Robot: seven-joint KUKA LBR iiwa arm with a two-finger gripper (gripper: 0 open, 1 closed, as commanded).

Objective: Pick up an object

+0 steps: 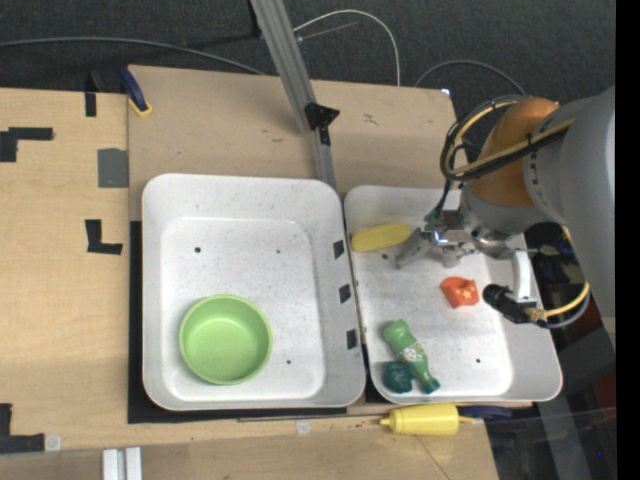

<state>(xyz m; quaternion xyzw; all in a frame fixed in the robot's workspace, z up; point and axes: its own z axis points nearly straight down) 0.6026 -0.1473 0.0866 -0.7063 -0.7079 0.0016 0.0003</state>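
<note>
On the far left the tan wooden bench (60, 268) carries a few strips of black tape and a grey patch. The left shallow white plastic bin (245, 198) holds a round lime-green bowl (226, 339) in its near-left corner, standing upright and apart from the walls. A grey metal pole (285, 58) slants down from the top and ends at a black clamp just behind the seam between the two bins.

The right white bin (540, 378) holds three things. A yellow oblong plastic piece (380, 236) lies at its far-left part, near the dividing rim. A green toy bottle (411, 356) lies on its side toward the near edge, with a darker teal lump touching its near end. A small orange block (459, 291) sits right of centre. Outside the bin, on the near bench edge, lies a yellow plastic bottle (424, 420).

The two-finger gripper (425, 249) hangs low over the far part of the right bin, just right of the yellow oblong piece and up-left of the orange block. Nothing shows between its fingers, and whether they are spread or closed is unclear. Behind it rise the orange wrist band and the grey arm (590, 158).
</note>
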